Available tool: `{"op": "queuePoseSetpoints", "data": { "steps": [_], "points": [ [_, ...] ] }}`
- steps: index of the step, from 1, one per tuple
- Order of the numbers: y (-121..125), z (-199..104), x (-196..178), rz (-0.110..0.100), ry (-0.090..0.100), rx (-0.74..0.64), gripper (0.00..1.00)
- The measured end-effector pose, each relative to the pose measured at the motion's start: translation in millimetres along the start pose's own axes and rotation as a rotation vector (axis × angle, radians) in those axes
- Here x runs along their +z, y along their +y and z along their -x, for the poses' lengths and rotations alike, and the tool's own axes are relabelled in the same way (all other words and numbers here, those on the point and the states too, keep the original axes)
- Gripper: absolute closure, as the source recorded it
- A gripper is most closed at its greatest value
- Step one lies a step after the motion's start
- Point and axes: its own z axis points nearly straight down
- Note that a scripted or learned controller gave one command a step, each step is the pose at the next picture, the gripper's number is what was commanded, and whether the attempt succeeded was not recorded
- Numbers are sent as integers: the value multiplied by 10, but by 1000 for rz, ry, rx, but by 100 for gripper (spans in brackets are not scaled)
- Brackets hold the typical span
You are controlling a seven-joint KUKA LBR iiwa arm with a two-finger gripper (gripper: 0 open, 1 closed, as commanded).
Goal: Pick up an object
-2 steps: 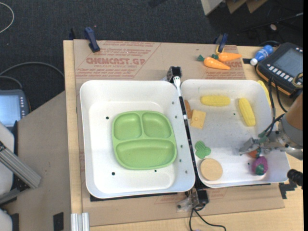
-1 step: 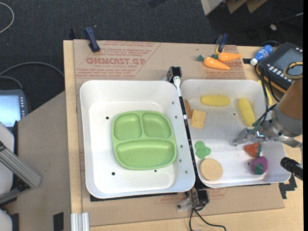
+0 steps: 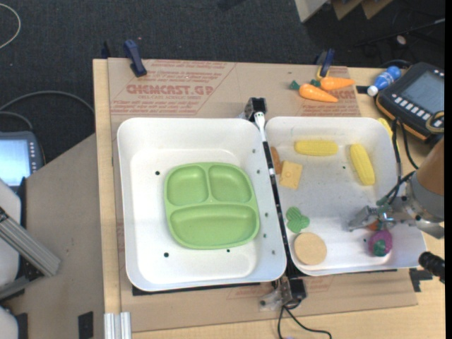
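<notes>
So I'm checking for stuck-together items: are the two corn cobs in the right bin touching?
Apart. The camera view shows bare white bin floor between the lying corn cob and the slanted corn cob.

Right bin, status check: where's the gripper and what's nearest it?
Gripper low in right bin, near front right corner. Purple toy lies just beside it, not gripped. Two corn cobs sit farther back; nothing blocking.

Right bin [image 3: 332,126] contents: two yellow corn cobs [image 3: 316,147] [image 3: 362,164], a cheese wedge [image 3: 290,175], green broccoli [image 3: 296,222], a tan round cookie [image 3: 310,248], a purple-and-green toy [image 3: 381,243].
</notes>
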Motion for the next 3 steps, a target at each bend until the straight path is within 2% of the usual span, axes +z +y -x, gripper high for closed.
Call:
{"op": "queuePoseSetpoints", "data": {
  "steps": [1,2,3],
  "points": [
    [283,-9,10,-4,2,-1,0],
    [289,39,-111,6,-11,2,100],
    [1100,-650,8,9,-9,-6,100]
  ]
}}
